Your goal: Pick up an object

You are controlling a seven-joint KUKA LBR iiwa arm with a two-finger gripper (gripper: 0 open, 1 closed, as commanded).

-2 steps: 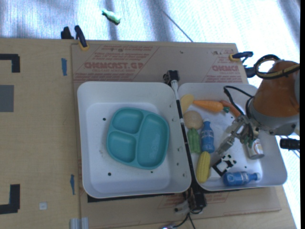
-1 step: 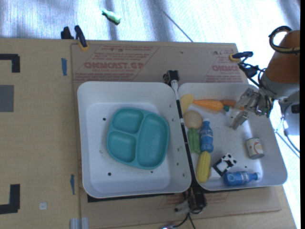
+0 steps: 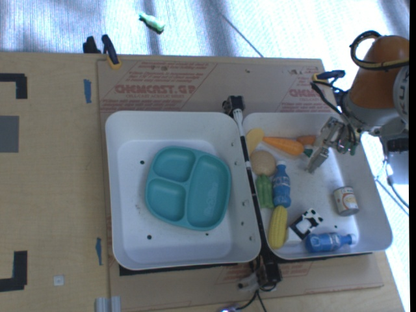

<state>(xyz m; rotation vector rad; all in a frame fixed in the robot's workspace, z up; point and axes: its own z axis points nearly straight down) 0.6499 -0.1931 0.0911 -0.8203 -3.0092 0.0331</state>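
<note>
The right bin [image 3: 370, 194] holds several toy items. An orange carrot [image 3: 285, 145] lies at its back, next to a yellow piece [image 3: 255, 137] and a tan potato [image 3: 263, 162]. An upright blue bottle [image 3: 281, 184], a green vegetable [image 3: 264, 191] and a yellow corn cob [image 3: 278, 225] line its left side. A small can [image 3: 346, 200], a black-and-white block [image 3: 305, 223] and a lying blue bottle [image 3: 329, 241] are toward the front. My gripper [image 3: 320, 149] hangs open over the bin's back, just right of the carrot's tip, with nothing between its fingers.
The left bin [image 3: 123, 174] holds a teal divided plate [image 3: 188, 187]. A black clamp [image 3: 233, 104] sits at the back where the two bins meet. The arm's orange band [image 3: 383, 64] is at the upper right. Cardboard [image 3: 162, 83] lies under the bins.
</note>
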